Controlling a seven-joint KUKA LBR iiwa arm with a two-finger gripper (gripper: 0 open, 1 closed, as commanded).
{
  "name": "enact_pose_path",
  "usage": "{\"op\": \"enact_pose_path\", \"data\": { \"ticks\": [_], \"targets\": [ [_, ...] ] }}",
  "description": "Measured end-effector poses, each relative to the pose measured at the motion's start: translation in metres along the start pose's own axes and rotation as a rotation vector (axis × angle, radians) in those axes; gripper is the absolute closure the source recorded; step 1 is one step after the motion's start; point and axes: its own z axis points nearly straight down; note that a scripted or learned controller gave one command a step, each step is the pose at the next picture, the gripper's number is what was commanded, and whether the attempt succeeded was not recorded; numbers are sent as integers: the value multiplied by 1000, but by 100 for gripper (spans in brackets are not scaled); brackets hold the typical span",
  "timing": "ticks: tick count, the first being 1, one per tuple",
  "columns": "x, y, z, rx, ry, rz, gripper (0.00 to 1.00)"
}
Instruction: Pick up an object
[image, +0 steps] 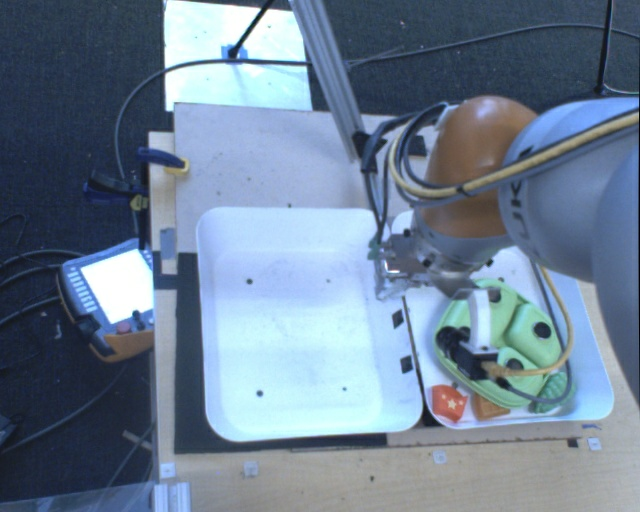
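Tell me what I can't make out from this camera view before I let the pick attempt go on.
- Hand: mostly covered by the arm's wrist; finger state not readable.
- Right bin: its upper part is hidden under the arm.
- Green object: partly overlapped by cables; its shape stays unclear.
- Small red item and orange item beside it: too small to identify.
- Arm: cut off by the right edge.

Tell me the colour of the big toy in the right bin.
Light green toy, in the camera view.
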Motion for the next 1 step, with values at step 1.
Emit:
{"op": "enact_pose_path", "data": {
  "ticks": [1],
  "targets": [
    [46, -15, 7, 0, 0, 0, 100]
  ]
}}
